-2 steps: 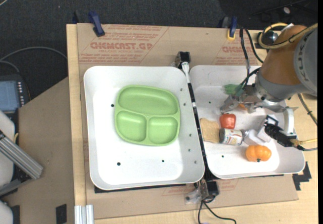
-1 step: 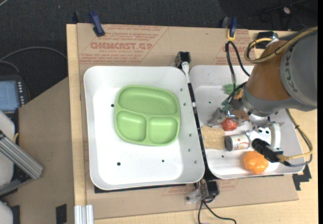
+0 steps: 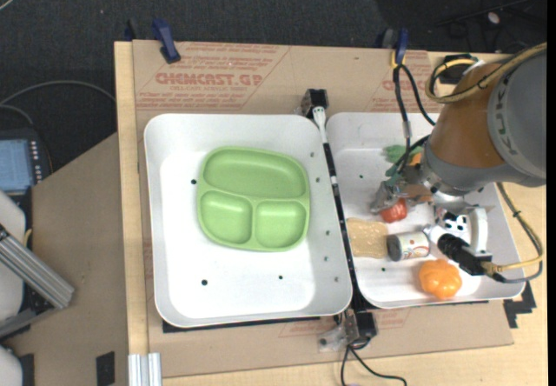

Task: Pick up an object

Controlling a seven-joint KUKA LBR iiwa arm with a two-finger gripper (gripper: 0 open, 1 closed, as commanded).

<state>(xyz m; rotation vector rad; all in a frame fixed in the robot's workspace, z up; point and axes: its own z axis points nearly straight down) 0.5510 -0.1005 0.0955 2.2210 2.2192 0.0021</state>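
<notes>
My gripper is low in the right bin, near its middle, under the grey and orange arm. A small red round object sits right at the gripper's tip, touching or nearly touching it. Partly hidden behind the arm, a green leafy item lies just beyond. In front are a tan flat slice, a small can on its side, an orange fruit and a black-and-white toy.
The left bin holds a green divided plate. A black divider rail runs between the bins. Cables hang off the arm over the right bin's far and right sides.
</notes>
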